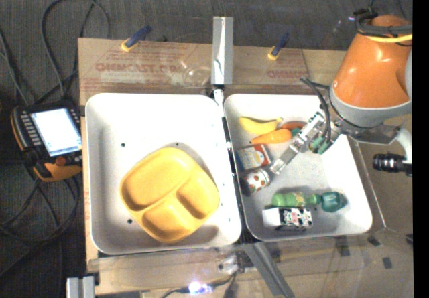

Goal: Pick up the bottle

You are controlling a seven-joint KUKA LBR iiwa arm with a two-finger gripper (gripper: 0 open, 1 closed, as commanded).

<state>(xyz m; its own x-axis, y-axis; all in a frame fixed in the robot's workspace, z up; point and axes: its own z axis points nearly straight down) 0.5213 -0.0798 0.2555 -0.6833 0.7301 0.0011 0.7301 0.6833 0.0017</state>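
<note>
The bottle (303, 199) is green with a teal cap and lies on its side near the front of the right bin (355, 223), its cap pointing right. My gripper (277, 164) reaches in from the right and hangs over the middle of that bin, up and to the left of the bottle and apart from it. Its tip is close to a small round can (255, 181). Nothing shows in its grasp.
The right bin also holds a banana (258, 124), a carrot (271, 136), a small carton (253, 156) and a white box (288, 217) just in front of the bottle. A yellow divided plate (169, 193) lies in the left bin (107, 129).
</note>
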